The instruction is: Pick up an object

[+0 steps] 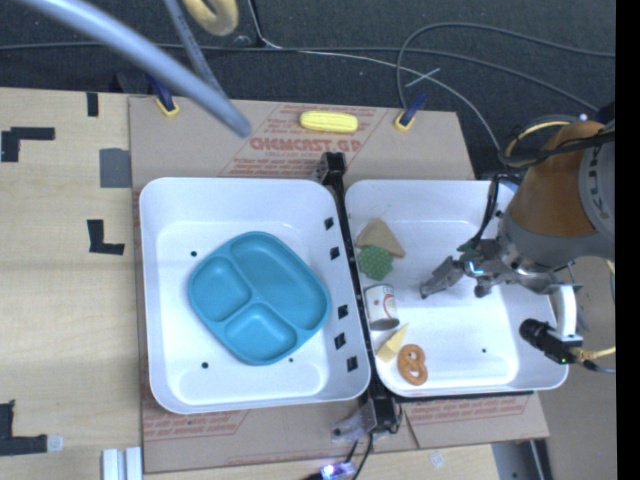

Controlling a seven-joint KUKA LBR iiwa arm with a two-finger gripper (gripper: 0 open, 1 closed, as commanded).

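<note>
**Q:** What fills the frame, largest first?

**A:** Two shallow white bins of smooth plastic, side by side at centre: the left bin (165, 228) and the right bin (500, 368). My grey arm (560, 208), with its orange band, enters at the right edge. The left bin bears a blue tray (258, 296), rounded and glossy, moulded into three compartments.

**Q:** And the pickable things?

**A:** All lie along the right bin's left wall, top to bottom: a tan wedge (381, 234), flat and angular; a green ball (376, 261), rough-textured; a small can (380, 305), cylindrical, on its side; a pale yellow wedge (390, 343); a brown pretzel (412, 363), looped.

**Q:** Your fingers?

**A:** My gripper (440, 282) hangs mid-bin, pointing left, near but apart from the can; its dark metal fingers lie pressed together, pinching nothing.
</note>
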